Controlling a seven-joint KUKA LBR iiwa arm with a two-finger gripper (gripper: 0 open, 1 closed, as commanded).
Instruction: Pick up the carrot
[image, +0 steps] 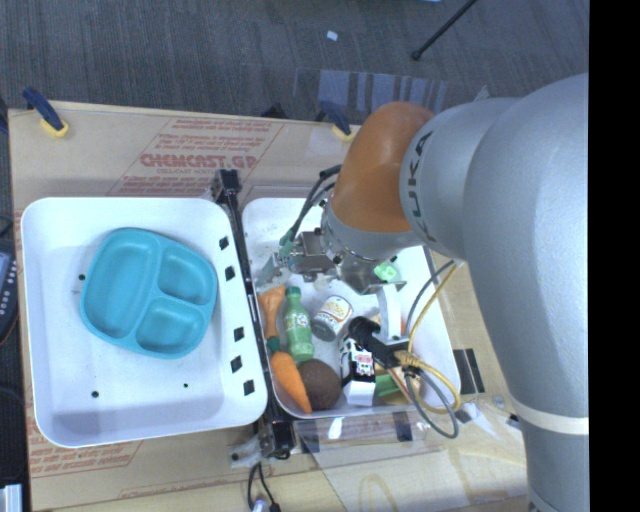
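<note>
The carrot (288, 379) is orange and tapered. It lies at the front left of the right bin (436, 335), against the bin's left wall and touching a brown round fruit (320, 385). My gripper (306, 260) hangs over the back half of the same bin, beneath the orange band of the wrist (378, 180). It is well behind the carrot, with a green bottle (298, 325) lying between them. The wrist hides the gripper's tip.
Packed into the right bin are a second orange piece (270, 306), a small can (332, 316), a black-and-white carton (357, 361) and a green item (386, 270). A blue divided plate (148, 291) sits in the left bin (60, 400). Cables (432, 385) loop over the right bin's front corner.
</note>
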